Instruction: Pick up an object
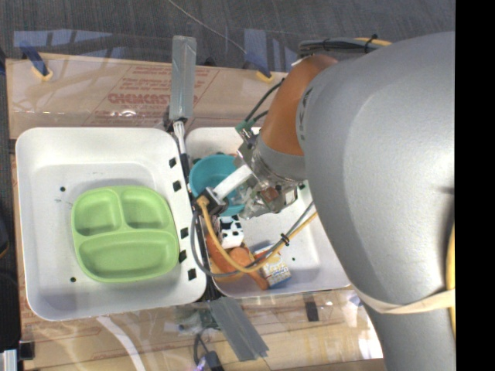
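Gripper (232, 199): we find it low in the right bin (325, 273), above the clutter; whether it has closed on anything, we cannot tell.
Teal bowl (207, 172): at its 11 o'clock, touching the divider; we judge it light, stiff, slick; take the rim.
Black-and-white block (230, 229): at 6 o'clock; small, rigid, squeezable across its flat faces.
Orange piece (232, 260): further toward 6 o'clock; likely light plastic.
Green tray (124, 234): left bin (39, 207); too broad and flat for us.
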### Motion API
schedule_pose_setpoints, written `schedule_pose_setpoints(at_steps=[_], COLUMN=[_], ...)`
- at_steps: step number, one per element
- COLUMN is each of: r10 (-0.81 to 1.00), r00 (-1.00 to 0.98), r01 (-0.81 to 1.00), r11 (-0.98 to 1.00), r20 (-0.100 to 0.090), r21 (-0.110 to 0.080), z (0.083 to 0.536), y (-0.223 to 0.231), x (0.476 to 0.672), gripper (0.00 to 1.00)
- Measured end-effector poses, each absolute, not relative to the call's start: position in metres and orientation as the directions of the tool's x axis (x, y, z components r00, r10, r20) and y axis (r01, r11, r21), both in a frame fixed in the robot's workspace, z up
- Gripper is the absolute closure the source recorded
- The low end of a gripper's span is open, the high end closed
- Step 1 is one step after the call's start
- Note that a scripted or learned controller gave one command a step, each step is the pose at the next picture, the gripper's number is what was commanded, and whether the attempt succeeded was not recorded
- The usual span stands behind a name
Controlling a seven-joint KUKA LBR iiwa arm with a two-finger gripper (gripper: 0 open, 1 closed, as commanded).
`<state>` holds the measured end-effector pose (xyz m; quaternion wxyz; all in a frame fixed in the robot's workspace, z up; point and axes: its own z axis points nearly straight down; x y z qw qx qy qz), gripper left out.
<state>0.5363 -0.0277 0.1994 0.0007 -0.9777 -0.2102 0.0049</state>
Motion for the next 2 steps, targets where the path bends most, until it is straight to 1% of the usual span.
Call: schedule_pose_setpoints(at_steps=[1,2], r10=[0.202,0.208], r00=[0.979,0.978], r01=[0.202,0.208], r11=[-0.979,-0.978], r20=[-0.005,-0.007], r21=[0.001,-0.001], z=[0.192,0.201], y=[0.0183,0.0188], x=[0.5109,0.5117], gripper=[1.0,1.0])
